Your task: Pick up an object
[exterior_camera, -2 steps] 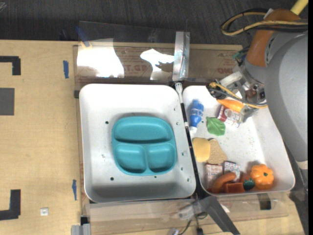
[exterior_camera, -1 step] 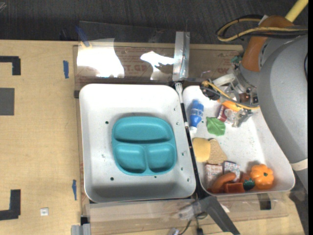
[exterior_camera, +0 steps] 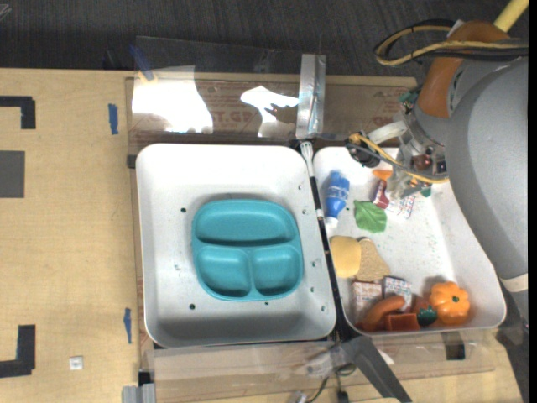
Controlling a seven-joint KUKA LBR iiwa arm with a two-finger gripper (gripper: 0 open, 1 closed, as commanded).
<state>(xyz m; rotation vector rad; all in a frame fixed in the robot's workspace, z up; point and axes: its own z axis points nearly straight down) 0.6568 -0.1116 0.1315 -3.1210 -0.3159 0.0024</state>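
Note:
My gripper (exterior_camera: pixel 404 175) hangs low over the far end of the right bin (exterior_camera: pixel 470 250), below the grey arm and its orange band (exterior_camera: pixel 436 86). Right under it lie a small red and white packet (exterior_camera: pixel 383 194) and a pale striped packet (exterior_camera: pixel 408 204); whether the gripper touches either is unclear. Nearby are a blue bottle (exterior_camera: pixel 336 192), a green leafy piece (exterior_camera: pixel 370 217), a tan bread slice (exterior_camera: pixel 369 260) with a yellow piece (exterior_camera: pixel 345 253), an orange pumpkin (exterior_camera: pixel 450 302) and a hot dog (exterior_camera: pixel 383 311).
The left bin (exterior_camera: pixel 168 191) holds a teal divided tray (exterior_camera: pixel 247 248). A metal divider post (exterior_camera: pixel 310 99) stands behind the bins. The big grey arm body (exterior_camera: pixel 495 158) covers the right bin's right side. Cables (exterior_camera: pixel 411 44) loop above the arm.

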